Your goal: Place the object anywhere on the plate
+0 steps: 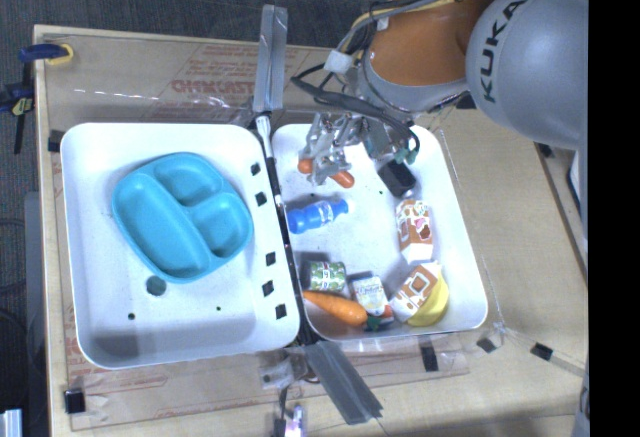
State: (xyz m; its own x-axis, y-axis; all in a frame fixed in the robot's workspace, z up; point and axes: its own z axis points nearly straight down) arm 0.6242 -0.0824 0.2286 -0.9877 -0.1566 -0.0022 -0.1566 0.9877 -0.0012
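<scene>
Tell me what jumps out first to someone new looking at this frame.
The big grey and orange arm reaches in from the right, its tool low over the far end of the right bin, by a small orange item. Next, the bright blue divided plate in the left bin. Then the clutter in the right bin: a blue bottle, a carrot, a banana.

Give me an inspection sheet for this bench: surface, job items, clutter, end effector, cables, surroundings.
Surface: wooden bench bearing two white bins side by side.
Job's things: blue divided plate in left bin, nothing on it.
Clutter: right bin holds blue bottle, carrot, green can, banana, small cartons, orange pieces.
End effector: end effector low over right bin's far end beside an orange piece; finger state unclear.
Cables: black and white leads looped at wrist.
Surroundings: dark floor; blue clamp at bench corner.
</scene>
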